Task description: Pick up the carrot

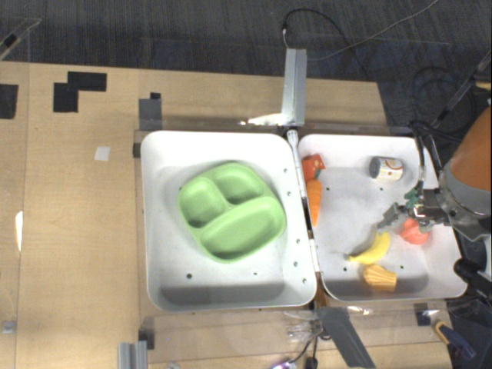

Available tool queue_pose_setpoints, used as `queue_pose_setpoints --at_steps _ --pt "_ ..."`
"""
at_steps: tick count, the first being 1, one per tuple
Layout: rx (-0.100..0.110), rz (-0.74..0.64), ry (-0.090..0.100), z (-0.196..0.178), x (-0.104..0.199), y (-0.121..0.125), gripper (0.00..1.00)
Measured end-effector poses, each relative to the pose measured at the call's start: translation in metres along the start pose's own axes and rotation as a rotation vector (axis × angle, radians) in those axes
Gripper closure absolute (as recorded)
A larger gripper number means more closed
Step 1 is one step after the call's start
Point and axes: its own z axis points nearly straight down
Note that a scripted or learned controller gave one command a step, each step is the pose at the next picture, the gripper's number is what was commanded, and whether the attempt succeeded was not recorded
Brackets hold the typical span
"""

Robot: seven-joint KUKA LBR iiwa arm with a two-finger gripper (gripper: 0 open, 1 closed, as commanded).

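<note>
While the gripper [398, 212] hangs with jaws seemingly spread and pinching nothing, the carrot [314, 198] lies well apart at the bin's [346, 241] far-side wall, so reaching across comes next.

A green divided plate [231, 210] lies in the left bin [154, 229]. The right bin [346, 229] holds a banana [370, 249], a small can [386, 167] and a red fruit [416, 233].

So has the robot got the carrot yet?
Not yet. Nothing looks done: the carrot lies against the left wall of the right bin. The end effector is across that bin, near the banana and a red item, apart from the carrot. Reaching over, grasping and lifting are all left.
</note>
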Motion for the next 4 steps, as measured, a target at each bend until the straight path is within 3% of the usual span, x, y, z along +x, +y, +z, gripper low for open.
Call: queue_pose_setpoints --at_steps 1,2,3,4 --pt "-0.010 -0.347 -0.003 0.105 0.051 0.001 0.00" --pt "-0.015 -1.019 -0.010 0.104 -0.001 0.010 0.00" --pt "-0.014 -0.686 -0.009 0.105 0.043 0.002 0.00" --pt "-0.002 -0.082 0.000 0.076 0.009 -0.002 0.00"
